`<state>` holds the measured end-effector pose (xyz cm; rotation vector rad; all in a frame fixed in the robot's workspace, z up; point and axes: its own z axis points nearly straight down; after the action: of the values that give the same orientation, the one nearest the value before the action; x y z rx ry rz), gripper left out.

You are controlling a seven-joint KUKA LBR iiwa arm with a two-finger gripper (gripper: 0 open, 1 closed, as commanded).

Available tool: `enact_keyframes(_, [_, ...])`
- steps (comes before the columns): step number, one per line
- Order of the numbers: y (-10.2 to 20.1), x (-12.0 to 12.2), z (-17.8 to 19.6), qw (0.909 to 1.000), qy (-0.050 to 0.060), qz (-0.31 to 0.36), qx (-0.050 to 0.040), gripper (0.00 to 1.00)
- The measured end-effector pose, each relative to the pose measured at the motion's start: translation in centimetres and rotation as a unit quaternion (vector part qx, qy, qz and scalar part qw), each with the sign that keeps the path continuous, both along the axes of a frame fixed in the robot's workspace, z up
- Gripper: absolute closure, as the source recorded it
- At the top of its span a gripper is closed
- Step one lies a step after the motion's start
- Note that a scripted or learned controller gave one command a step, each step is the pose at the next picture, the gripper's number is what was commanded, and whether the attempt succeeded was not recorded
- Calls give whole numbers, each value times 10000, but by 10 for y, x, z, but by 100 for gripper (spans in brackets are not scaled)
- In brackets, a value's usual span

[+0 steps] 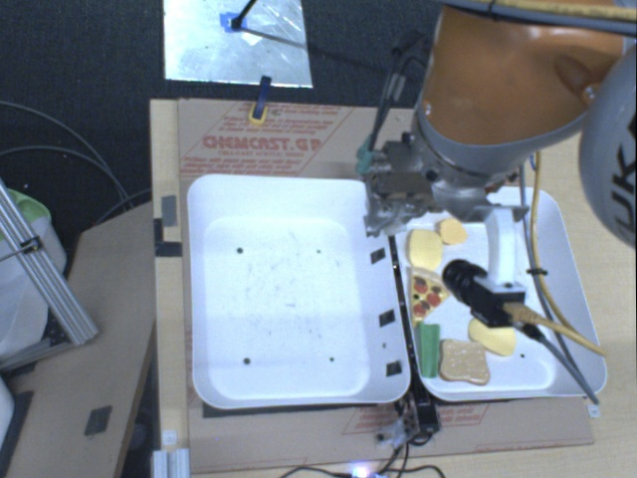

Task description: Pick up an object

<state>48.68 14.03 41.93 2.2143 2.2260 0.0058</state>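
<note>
The right bin (pixel 572 277) holds several small toy food pieces. A pale yellow wedge (pixel 426 248) and a small yellow piece (pixel 453 231) lie near its far left. Below them sit a pizza slice (pixel 428 296), a green block (pixel 429 349), a slice of toast (pixel 464 362) and a yellow piece (pixel 495 339). My gripper (pixel 390 215) hangs low over the divide between the two bins, just left of the pale yellow wedge. The bulky wrist above hides how its fingers stand. Nothing shows held in it.
The left bin (pixel 279 287) is white with faint scuffs. Both bins rest on a cardboard sheet (pixel 269 137). A shiny metal plate (pixel 237 26) lies at the far side. An aluminium frame (pixel 35 267) stands at the left.
</note>
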Motion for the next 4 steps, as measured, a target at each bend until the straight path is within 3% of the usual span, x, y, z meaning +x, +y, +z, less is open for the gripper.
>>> enact_keyframes(1, [-1, 1, 10, 10000, -11, 21, -1, 100])
enact_keyframes(2, [-81, 16, 51, 10000, -17, -58, -11, 100])
enact_keyframes(3, [-74, -2, -138, 10000, 94, -26, -17, 100])
enact_keyframes(4, [-150, 1, -41, 10000, -39, -53, -15, 100])
